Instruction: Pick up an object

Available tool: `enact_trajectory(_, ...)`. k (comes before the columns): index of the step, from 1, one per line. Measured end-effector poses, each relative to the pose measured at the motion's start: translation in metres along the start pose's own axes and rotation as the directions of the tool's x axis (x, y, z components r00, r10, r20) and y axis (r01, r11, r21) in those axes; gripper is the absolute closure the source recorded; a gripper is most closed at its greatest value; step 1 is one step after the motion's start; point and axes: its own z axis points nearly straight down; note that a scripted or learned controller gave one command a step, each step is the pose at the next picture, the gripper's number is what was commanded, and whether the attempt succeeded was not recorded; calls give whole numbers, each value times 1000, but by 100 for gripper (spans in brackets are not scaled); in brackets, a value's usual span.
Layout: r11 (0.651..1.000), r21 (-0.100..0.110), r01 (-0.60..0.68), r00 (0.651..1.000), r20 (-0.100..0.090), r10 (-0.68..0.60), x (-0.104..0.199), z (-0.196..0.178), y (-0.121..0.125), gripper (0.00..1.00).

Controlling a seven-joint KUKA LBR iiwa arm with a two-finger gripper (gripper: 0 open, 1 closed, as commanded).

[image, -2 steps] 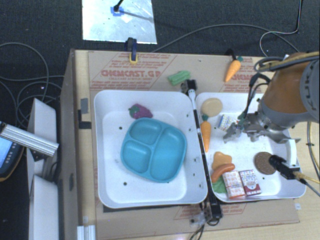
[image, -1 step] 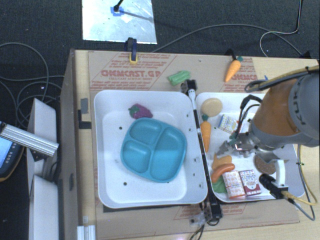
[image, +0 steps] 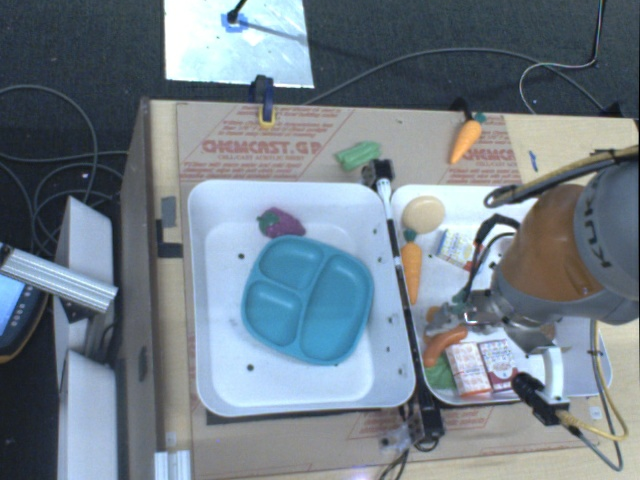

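In right bin [image: 432, 190], gripper [image: 452, 315] sits low over orange sausage [image: 441, 346]; finger state cannot be told. Carrot [image: 411, 269] at gripper's 10 o'clock.

Blue divided plate [image: 306, 300] in left bin [image: 215, 268], arm [image: 560, 253] over right bin [image: 455, 200]

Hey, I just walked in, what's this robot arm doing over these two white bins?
The grey and orange arm reaches in from the right and hangs low over the right bin, which holds a carrot, an egg, small boxes and other bits. It appears to be going for something there; a grasp can't be confirmed. The left bin holds a blue divided plate and a purple toy.
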Motion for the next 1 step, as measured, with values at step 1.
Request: enact_trajectory(1,1000,6,1,1000,-1,-1,4,1,7,0)
